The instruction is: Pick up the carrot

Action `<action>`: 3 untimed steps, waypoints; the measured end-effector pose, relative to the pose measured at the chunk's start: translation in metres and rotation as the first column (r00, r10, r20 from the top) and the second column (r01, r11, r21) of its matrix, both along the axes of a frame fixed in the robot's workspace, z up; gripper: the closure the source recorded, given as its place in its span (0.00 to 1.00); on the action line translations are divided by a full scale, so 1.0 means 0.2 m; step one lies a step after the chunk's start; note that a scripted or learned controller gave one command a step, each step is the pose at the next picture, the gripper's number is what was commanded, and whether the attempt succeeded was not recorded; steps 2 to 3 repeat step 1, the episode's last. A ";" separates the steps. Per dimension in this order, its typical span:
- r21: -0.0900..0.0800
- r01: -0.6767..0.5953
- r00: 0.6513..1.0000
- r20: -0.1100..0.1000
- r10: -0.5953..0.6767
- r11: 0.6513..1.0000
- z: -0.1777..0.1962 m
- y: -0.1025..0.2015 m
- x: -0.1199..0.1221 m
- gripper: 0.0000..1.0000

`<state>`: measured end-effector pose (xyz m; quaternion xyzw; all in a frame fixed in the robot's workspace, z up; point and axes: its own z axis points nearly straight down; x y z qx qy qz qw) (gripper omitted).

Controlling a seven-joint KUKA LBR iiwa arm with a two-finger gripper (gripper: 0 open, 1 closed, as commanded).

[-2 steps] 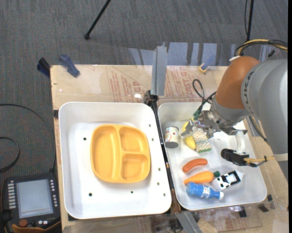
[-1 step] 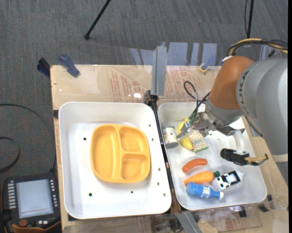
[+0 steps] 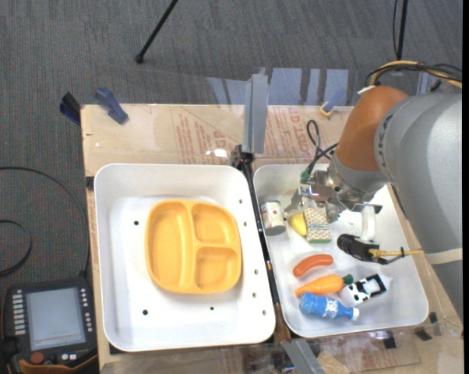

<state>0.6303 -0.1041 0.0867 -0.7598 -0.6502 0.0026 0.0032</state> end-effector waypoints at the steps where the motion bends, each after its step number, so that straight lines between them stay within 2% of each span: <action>1: 0.000 -0.396 0.918 0.006 0.396 0.918 0.50 0.38 -0.02 1.00; 3: 0.000 -0.396 0.918 0.006 0.396 0.918 0.50 0.38 -0.02 1.00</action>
